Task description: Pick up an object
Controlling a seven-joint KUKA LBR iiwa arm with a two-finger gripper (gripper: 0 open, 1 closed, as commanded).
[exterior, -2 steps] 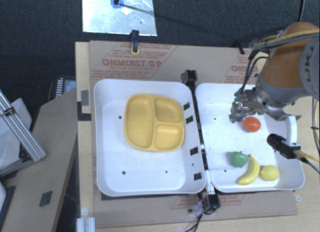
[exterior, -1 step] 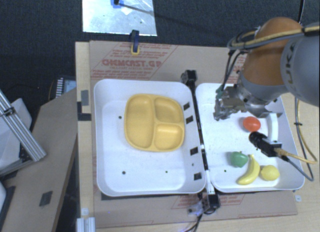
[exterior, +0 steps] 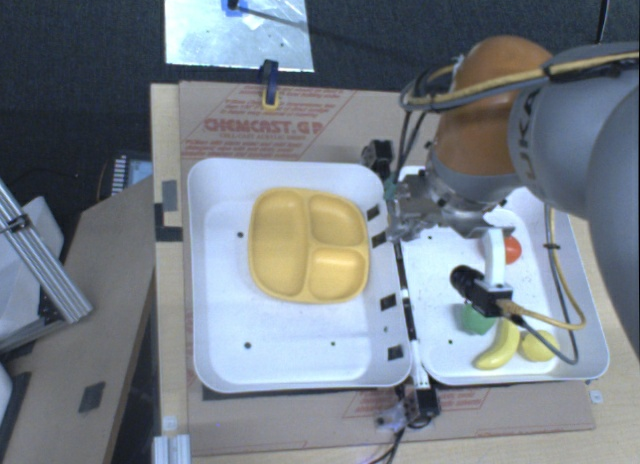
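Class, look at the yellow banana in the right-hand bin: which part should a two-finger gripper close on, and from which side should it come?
Probably the middle of the banana, from straight above. It lies flat and curved on the floor of the right bin, so its narrow width suits two fingers closing across it. A green object touches its upper end and the bin's near wall is close, so a sideways approach looks cramped.

Even, slightly soft overhead light, dim grainy surround, glare on the foil sheet (exterior: 238, 10), faint shadows.

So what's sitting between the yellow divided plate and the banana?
In the camera view, bare white floor of the left bin, then the bins' meeting rims, separate the yellow divided plate from the banana.
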